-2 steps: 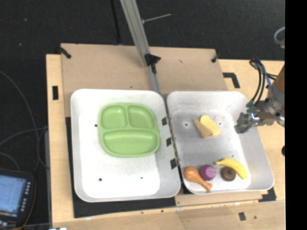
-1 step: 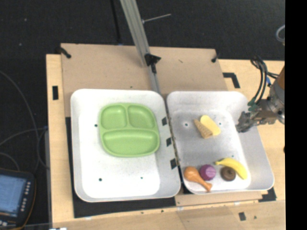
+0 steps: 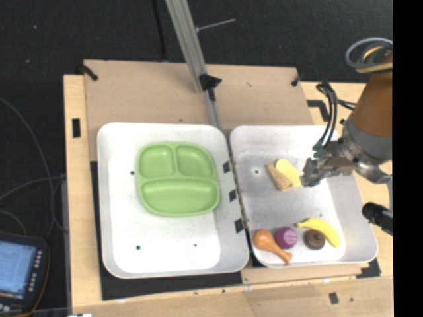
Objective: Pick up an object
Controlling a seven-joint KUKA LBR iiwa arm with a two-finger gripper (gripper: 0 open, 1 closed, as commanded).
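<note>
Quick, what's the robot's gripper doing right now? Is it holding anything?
Gripper: cannot be told whether open or closed. It sits low in the right bin, just beside the yellow wedge; no object is seen in its grasp.

Grey arm [image 3: 370, 121] reaching in from the right, orange band above the wrist, bent downward and leftward. Gripper [image 3: 310, 176] low at the arm's left end, dark, pointing left and down; finger state not discernible.

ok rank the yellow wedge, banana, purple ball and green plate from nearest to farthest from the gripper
From the gripper:
1. Yellow wedge, just to its left in the right bin.
2. Banana, near the bin's front edge.
3. Purple ball, front, left of the banana.
4. Green plate, in the left bin.
</note>
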